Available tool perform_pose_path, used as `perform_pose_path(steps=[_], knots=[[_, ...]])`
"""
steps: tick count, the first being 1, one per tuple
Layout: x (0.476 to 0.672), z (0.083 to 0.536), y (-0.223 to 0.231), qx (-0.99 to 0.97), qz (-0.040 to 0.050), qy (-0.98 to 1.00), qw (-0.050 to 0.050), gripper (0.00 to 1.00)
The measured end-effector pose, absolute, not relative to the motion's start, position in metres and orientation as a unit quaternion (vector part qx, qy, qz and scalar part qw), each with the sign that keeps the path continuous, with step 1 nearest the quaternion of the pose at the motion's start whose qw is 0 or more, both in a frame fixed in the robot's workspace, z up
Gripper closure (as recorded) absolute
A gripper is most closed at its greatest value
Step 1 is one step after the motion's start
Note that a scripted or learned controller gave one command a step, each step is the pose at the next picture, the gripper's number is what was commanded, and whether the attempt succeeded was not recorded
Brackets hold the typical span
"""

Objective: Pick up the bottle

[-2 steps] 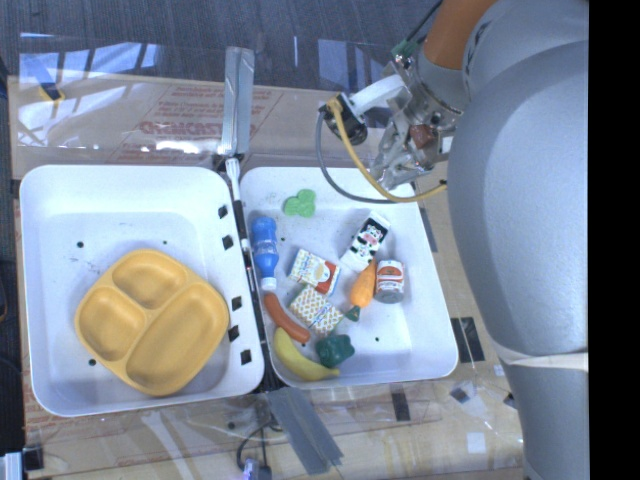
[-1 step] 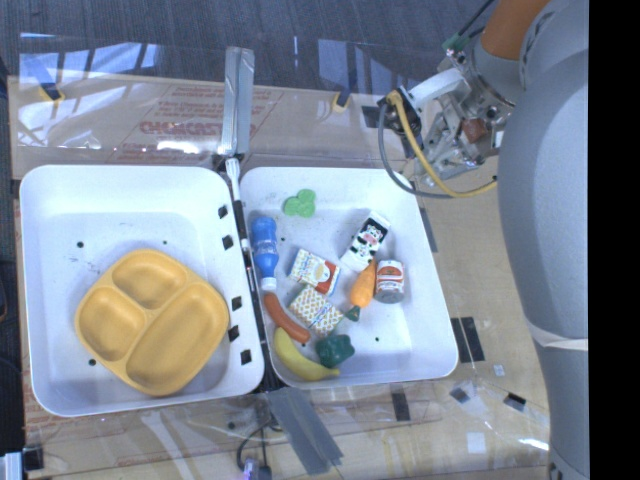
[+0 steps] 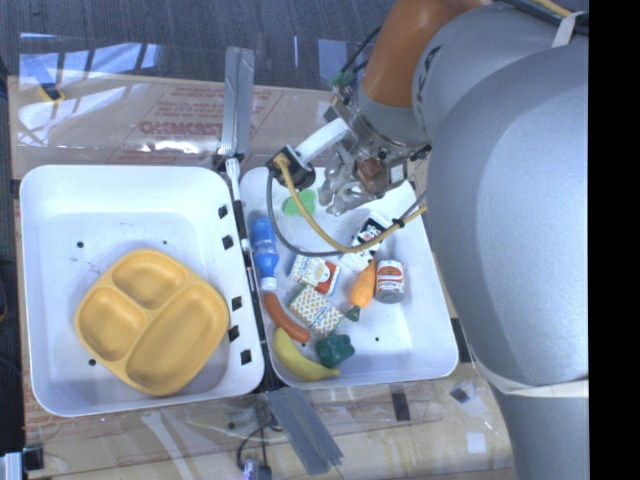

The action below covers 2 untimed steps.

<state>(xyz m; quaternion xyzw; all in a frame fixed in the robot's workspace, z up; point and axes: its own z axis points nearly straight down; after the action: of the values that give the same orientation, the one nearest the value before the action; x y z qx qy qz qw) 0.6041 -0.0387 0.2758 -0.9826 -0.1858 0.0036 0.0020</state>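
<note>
Camera view looks down on two white bins side by side. The left bin [image 3: 60,208] carries a yellow divided tray [image 3: 150,318] toward its 6 o'clock side. The right bin [image 3: 425,313] holds a clutter of small things, with the grey arm [image 3: 510,168] reaching in from 3 o'clock, its orange band [image 3: 405,43] high at 12 o'clock.

The gripper [image 3: 345,183] hangs over the 12 o'clock end of the right bin, above a small green piece [image 3: 298,205]. Whether it is open or closed cannot be told, and nothing can be made out in its grasp. A yellow cable [image 3: 300,218] loops down from it across the bin.

The bottle [image 3: 264,251], clear with a blue cap and blue label, lies on its side along the right bin's 9 o'clock wall, just beside the divider between the bins. From the gripper it sits toward 8 o'clock, near but apart.

Around 5 o'clock from the bottle lie a toy sausage [image 3: 285,316], a banana [image 3: 300,361], a green pepper [image 3: 335,349], a patterned small box [image 3: 315,308], a carrot [image 3: 362,288] and a can [image 3: 389,280].
</note>
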Motion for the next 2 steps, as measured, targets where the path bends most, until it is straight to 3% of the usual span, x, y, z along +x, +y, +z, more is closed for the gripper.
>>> perform_pose_path(steps=[1,2], knots=[[0.553,0.272,-0.08,-0.988,0.0027,-0.157,0.001,1.0],[0.508,0.19,-0.004,-0.988,0.0037,-0.152,0.001,1.0]])
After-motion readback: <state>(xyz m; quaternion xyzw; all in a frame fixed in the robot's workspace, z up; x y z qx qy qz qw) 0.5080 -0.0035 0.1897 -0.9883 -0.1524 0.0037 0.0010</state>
